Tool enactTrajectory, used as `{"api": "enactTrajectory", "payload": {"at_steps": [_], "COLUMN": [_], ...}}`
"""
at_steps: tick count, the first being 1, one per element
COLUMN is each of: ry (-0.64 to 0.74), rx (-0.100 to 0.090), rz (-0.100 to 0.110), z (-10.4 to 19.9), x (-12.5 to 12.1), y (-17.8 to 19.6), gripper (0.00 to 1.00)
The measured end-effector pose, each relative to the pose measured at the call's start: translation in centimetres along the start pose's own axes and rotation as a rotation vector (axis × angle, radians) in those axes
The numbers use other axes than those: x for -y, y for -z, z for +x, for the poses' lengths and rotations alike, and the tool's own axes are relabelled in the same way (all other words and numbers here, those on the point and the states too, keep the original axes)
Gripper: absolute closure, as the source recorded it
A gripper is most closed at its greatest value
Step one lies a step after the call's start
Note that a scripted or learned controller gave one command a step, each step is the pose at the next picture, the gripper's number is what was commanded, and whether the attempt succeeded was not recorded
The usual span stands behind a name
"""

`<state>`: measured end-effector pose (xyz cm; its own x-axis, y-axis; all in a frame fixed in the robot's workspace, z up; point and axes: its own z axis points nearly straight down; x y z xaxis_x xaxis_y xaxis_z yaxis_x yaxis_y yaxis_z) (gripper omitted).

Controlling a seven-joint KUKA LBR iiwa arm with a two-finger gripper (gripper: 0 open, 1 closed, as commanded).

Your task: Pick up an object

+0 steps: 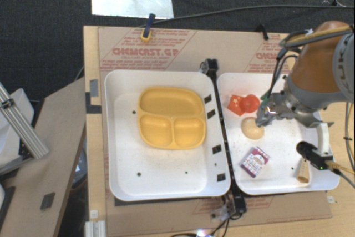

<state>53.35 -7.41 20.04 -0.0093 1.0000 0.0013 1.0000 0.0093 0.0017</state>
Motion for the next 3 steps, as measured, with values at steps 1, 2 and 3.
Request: {"api": "enactTrajectory", "payload": {"at_steps": [1,2,3], "ry": [0.001,0.002,0.001], "rx": [0.000,-0.002,-0.001], "rz": [-0.001,-0.001,0.002], "z": [4.7,10.6,16.0], "x": [-0.6,-1.1,-0.6], "y": [1.4,2.7,1.5], "gripper": [1.00,1.00,1.00]}}
